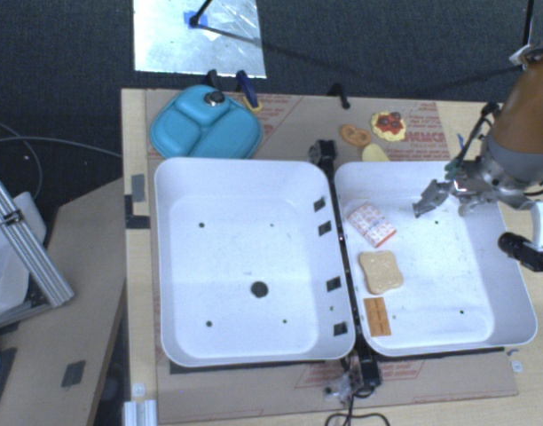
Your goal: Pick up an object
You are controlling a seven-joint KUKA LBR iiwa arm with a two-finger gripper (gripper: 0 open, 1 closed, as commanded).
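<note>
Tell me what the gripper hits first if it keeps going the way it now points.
The gripper points left and down over the right bin. Straight on, it would probably meet the pink checked packet first, or bare bin floor just short of it; depth is hard to judge from this slanted view.

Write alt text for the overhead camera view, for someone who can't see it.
A grey robot arm's gripper hangs over the right white bin, which holds a checked packet, toast slice and orange block. A blue tray sits behind the left bin.
</note>
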